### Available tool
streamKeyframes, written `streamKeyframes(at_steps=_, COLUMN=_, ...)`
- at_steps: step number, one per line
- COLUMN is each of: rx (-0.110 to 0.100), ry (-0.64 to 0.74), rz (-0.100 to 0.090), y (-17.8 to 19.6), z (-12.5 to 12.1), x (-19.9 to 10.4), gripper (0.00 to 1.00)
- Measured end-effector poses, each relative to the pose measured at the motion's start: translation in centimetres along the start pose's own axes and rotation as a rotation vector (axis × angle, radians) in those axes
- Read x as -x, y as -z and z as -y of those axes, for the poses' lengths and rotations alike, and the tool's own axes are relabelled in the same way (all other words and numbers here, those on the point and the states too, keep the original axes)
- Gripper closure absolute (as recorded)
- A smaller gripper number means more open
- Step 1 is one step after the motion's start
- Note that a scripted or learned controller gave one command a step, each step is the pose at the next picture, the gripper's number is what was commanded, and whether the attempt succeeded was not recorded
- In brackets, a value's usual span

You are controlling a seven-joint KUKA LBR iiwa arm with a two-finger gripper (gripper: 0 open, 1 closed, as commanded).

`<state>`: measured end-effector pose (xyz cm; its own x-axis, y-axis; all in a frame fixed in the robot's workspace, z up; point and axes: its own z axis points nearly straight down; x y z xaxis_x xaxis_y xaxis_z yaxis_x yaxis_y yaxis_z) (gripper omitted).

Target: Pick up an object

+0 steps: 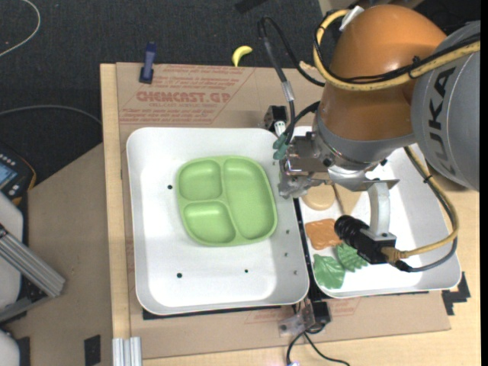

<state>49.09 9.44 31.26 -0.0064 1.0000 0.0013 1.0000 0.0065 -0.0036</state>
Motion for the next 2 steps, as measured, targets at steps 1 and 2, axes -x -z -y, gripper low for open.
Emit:
streamKeyframes(at_steps=1, rx=0.026, ry=-0.005, rz=-0.003, y=18.6, z=1.2, x=1.7, gripper=1.00)
streamKeyframes(at_steps=2, rx=-0.014, ry=-0.012, rz=0.005, y=1.6, z=0.5, x=5.5, gripper=1.00)
